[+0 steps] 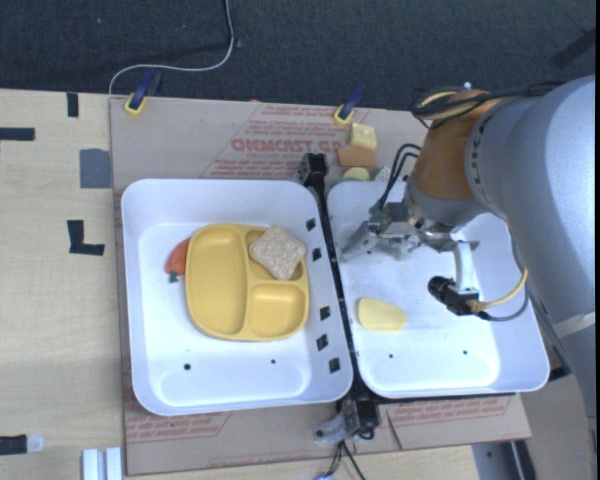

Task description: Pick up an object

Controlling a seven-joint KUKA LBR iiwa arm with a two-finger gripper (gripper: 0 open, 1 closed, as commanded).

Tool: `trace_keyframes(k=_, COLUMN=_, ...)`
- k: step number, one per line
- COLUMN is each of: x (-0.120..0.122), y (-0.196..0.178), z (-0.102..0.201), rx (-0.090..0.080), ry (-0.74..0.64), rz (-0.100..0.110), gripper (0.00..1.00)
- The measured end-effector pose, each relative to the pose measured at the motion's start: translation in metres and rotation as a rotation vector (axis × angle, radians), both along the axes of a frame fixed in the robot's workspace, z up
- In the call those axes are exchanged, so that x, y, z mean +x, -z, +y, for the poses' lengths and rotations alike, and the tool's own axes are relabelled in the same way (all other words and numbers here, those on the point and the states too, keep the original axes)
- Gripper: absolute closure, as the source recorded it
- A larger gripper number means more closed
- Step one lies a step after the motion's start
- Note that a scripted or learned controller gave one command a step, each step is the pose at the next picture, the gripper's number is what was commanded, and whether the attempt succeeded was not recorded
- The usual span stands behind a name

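Observation:
My gripper (368, 240) hangs low over the upper left part of the right bin (480, 368), close to the wall between the two bins. A pale yellow lump (380, 314) lies on that bin's floor, a little below the gripper and apart from it. In the left bin (150, 368) a yellow divided plate (230, 288) carries a brown crumbly square (277, 251). An orange-red item (177, 256) pokes out from under the plate's left edge.
Behind the right bin, on the cardboard, sit a yellow block (362, 133), a tan block (357, 155) and a small pale green item (355, 174). The grey arm with its orange band (445, 163) covers the right bin's upper right. A black cable (470, 303) hangs off the wrist.

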State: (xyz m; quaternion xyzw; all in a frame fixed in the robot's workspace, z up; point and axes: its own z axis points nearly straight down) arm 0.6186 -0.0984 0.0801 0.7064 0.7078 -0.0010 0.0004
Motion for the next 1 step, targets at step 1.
trace_keyframes(k=1, x=0.0373, y=-0.0453, z=0.0007, rx=0.002, ry=0.000, rz=-0.005, gripper=0.00)
